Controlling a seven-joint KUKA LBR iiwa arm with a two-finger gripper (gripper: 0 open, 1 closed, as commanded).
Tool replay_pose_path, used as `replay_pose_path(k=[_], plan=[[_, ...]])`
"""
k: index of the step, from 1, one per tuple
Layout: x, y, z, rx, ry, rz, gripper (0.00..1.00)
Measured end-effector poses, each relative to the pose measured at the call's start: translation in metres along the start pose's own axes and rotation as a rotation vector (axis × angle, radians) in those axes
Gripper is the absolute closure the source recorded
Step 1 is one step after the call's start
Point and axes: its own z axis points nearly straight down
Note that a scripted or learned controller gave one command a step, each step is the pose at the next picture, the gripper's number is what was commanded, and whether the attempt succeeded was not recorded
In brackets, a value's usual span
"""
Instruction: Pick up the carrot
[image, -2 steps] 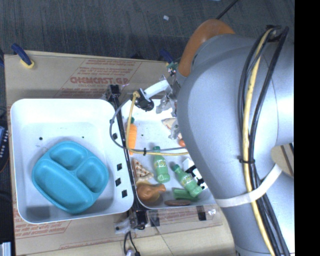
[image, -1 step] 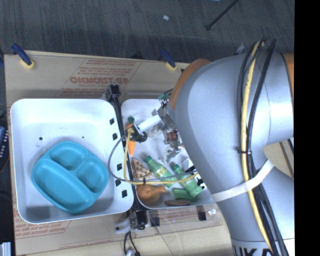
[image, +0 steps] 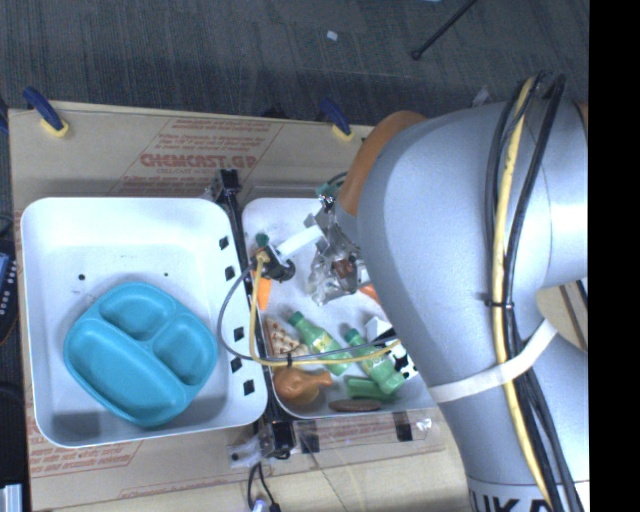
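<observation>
The carrot (image: 263, 292) is a slim orange piece lying along the left wall of the right bin (image: 262, 215), with a green tip toward the back. A yellow cable crosses over it. My gripper (image: 335, 265) hangs over the middle of the right bin, about a hand's width right of the carrot and apart from it. The gripper's metal end is blurred, with something brownish at its tip that I cannot identify. The big grey arm hides the bin's right side.
In the right bin's front half lie two green bottles (image: 313, 335), a waffle-like slice (image: 283, 342), a brown drumstick (image: 300, 383) and a dark flat piece (image: 355, 405). A small orange bit (image: 370, 292) peeks out by the arm. The left bin (image: 60, 225) holds a blue divided plate (image: 140, 350).
</observation>
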Motion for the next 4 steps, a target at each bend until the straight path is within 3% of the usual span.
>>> replay_pose_path(k=[1, 2, 3, 4], plan=[[-0.053, -0.045, -0.092, -0.008, 0.011, 0.017, 1.0], [-0.033, -0.129, -0.088, -0.011, 0.007, 0.043, 1.0], [0.038, -0.17, -0.088, -0.013, 0.007, 0.047, 1.0], [-0.004, -0.125, -0.119, -0.009, 0.003, -0.165, 1.0]])
